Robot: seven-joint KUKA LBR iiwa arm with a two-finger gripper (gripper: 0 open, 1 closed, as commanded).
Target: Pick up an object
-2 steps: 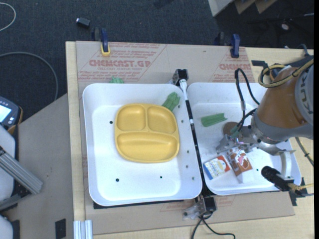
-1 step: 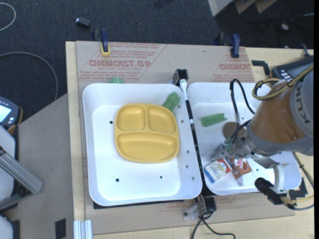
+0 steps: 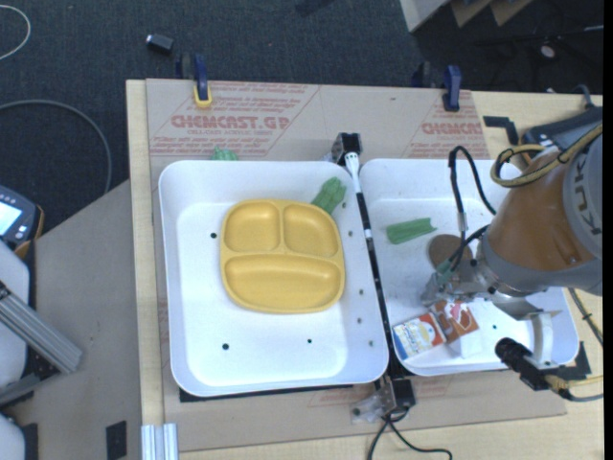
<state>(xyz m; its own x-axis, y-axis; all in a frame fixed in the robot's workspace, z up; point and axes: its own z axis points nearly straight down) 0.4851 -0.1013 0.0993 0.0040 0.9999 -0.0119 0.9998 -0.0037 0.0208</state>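
The gripper hangs low over the right bin, in its near half, with the grey arm and its orange band reaching in from the right edge and covering much of that bin's right side. Whether the gripper is released or clenched cannot be told: the wrist hides its tips from above. Just beneath and beside it lies a small packet printed in red and white, and touching that, toward the bin's near left corner, a white packet with blue and yellow print; nothing can be seen held by the gripper. A round brownish shape sits just left of the wrist, perhaps an object on the bin floor, though the view is too poor to name it. Farther toward the far edge, a flat green piece lies alone on the white floor, well clear of the gripper. Across the divider between the bins, a second green piece rests at the far right corner of the left bin, tilted against the wall. A yellow divided plate with three compartments lies in the middle of that bin. Both bins sit on a brown board, held at its far edge by two blue clamps.
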